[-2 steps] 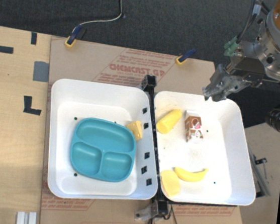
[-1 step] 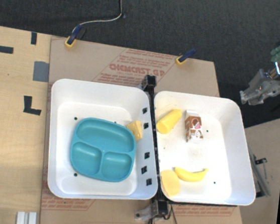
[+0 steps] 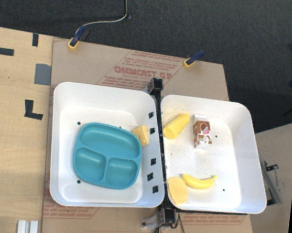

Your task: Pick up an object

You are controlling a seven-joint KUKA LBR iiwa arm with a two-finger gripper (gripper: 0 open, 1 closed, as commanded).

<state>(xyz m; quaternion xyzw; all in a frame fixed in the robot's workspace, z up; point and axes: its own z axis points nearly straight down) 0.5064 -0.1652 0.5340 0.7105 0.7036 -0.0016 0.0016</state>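
Banana (image 3: 198, 181) in right bin (image 3: 247, 152): yellow, curved, ends upturned; hand's state impossible to tell

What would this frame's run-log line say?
left bin: teal tray, yellow piece | right bin: banana, carton, two yellow pieces | nothing lifted

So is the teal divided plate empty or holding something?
Empty: the teal plate shows three bare compartments; the yellow piece lies at its rim, outside them.
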